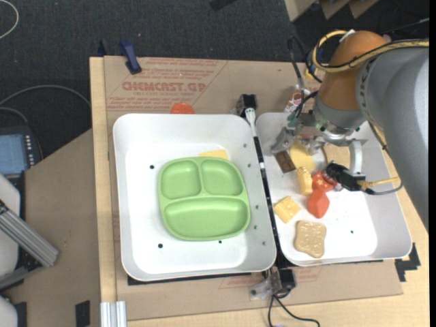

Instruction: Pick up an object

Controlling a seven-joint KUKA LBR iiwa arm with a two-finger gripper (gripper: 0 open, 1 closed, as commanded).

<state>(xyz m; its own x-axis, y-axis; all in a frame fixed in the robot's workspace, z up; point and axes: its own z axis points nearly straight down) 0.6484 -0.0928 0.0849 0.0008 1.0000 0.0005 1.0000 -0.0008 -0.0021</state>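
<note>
My gripper [298,144] hangs low over the far left part of the right bin [381,230], under the orange wrist band. Just below it lie a small brown piece [281,161] and a pale yellow piece [303,159]. Nearer the front are a yellow stick [304,180], a red-orange piece [318,201], a yellow wedge [286,208] and a tan cracker-like piece [310,238]. I see nothing lifted off the bin floor.
The left bin [136,148] holds a green divided plate [203,197] with a yellow slice [214,154] behind it. A black divider clip [246,103] sits at the far end between the bins. Cables run across the right bin's far right side.
</note>
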